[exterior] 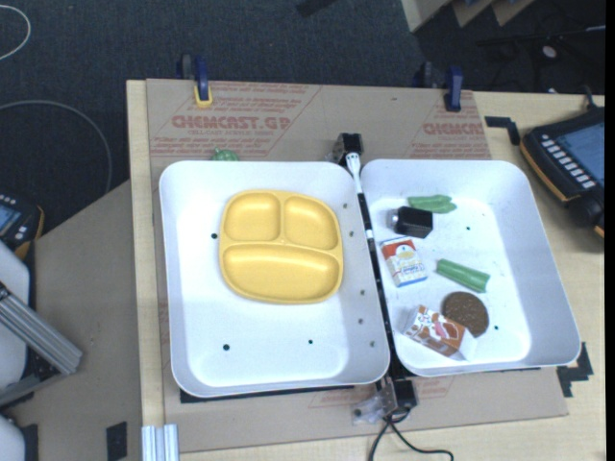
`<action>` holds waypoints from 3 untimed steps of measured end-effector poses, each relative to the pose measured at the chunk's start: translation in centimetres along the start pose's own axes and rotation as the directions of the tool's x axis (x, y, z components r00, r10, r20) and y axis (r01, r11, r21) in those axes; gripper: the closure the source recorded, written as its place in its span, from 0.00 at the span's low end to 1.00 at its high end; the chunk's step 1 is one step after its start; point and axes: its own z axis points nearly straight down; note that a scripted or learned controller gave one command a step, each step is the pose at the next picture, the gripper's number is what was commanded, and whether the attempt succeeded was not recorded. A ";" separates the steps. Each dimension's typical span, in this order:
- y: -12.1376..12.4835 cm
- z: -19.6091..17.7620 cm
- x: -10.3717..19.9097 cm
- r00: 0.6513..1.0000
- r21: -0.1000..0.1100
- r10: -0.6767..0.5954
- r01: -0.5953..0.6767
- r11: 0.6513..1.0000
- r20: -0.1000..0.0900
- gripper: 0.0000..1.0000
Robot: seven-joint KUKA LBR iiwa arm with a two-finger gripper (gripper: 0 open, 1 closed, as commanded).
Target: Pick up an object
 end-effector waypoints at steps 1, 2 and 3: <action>-0.1 8.4 0.1 1.000 0.019 0.002 -0.002 1.000 -0.008 1.00; 0.0 0.0 0.0 1.000 0.000 0.000 0.000 1.000 0.000 1.00; -0.1 8.8 0.1 1.000 0.019 0.002 -0.002 1.000 -0.009 1.00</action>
